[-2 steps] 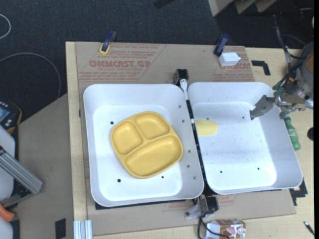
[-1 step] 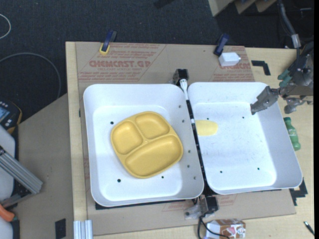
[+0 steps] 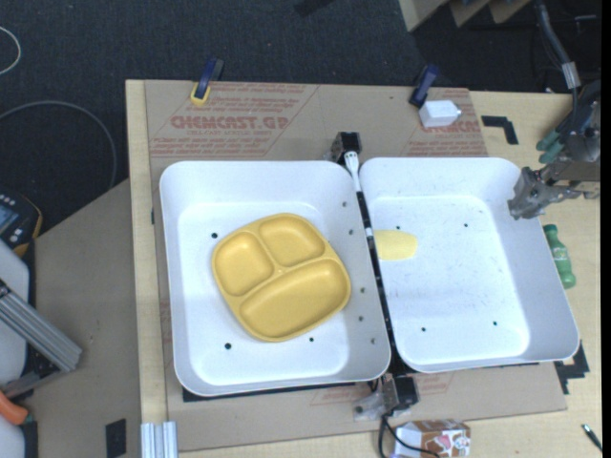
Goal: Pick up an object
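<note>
A yellow divided plate lies in the left bin, with three compartments facing up. A small pale yellow piece rests on the floor of the right bin, close to its left wall. My gripper hangs over the right bin's right rim near the far corner, well away from both yellow things. Nothing shows between it and the bin floor.
A green object lies on the bench just outside the right bin's right wall. Clamps and a white block sit at the bench's back edge. Cables and a small packet lie at the front.
</note>
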Tool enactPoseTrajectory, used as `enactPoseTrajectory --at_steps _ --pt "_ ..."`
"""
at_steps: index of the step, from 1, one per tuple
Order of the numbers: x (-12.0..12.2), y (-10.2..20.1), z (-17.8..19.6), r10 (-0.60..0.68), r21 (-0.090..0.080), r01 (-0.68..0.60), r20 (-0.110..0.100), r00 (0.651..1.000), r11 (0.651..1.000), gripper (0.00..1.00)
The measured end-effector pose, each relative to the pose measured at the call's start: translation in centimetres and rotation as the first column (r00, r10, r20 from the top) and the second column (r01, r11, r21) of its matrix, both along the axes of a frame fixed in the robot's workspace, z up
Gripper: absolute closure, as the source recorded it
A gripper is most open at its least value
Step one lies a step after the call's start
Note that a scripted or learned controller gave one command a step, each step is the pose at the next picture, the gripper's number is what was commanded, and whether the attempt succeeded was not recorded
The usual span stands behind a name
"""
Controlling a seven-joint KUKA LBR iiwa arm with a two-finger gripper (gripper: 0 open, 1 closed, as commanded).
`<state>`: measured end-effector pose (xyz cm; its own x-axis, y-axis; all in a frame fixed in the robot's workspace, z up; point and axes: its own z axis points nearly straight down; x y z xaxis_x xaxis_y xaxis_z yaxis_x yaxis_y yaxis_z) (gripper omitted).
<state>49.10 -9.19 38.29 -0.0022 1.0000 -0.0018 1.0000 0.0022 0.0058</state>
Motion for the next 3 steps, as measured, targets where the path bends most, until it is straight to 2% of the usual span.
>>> enactPoseTrajectory --at_steps 1,2,3 --pt "-1.1 8.7 2.1 0.008 0.003 -0.008 0.000 1.000 1.000 1.00" --pt "-1.3 19.5 -3.2 0.011 0.004 -0.011 -0.015 1.000 1.000 1.00" --pt "-1.1 15.4 5.5 -0.006 0.003 0.006 0.006 1.000 1.000 1.00"
